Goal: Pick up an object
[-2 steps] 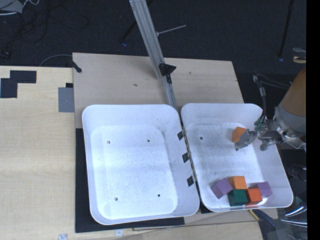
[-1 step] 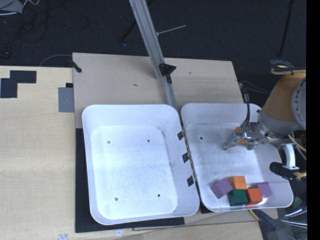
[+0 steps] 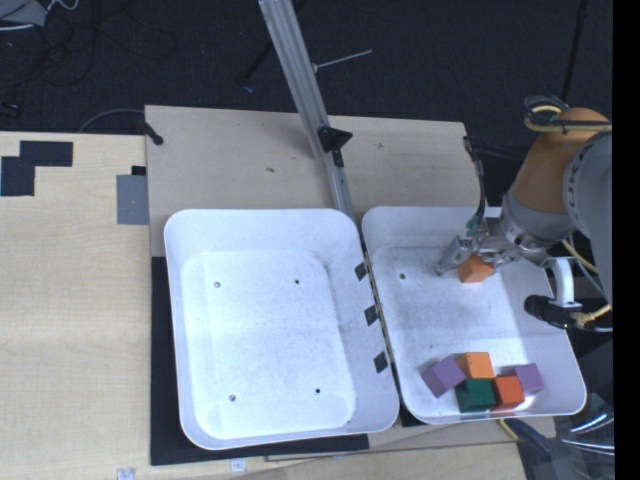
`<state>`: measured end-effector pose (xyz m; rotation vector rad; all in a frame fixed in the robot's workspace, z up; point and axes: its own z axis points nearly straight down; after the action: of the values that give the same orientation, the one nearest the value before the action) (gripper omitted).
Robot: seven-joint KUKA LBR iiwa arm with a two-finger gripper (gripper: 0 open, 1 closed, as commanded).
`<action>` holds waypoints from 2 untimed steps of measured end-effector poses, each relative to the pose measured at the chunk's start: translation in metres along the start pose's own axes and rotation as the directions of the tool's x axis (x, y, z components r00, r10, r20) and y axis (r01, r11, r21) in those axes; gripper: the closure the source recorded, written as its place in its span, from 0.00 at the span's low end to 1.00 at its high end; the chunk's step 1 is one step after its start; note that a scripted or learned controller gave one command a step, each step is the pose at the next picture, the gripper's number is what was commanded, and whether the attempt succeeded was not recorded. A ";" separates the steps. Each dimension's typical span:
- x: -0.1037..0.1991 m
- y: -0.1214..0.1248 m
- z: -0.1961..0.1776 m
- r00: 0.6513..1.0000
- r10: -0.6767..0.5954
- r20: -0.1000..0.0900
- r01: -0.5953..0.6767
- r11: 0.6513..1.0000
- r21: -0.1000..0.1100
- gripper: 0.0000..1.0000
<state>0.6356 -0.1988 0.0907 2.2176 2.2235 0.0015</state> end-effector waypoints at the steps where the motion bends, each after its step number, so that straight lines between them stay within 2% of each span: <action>1: 0.000 -0.002 -0.009 1.000 -0.006 0.000 0.006 1.000 0.006 1.00; 2: 0.075 0.002 -0.057 1.000 -0.004 -0.004 0.004 1.000 -0.001 1.00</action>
<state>0.6376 -0.1238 0.1475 2.2145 2.2295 0.0066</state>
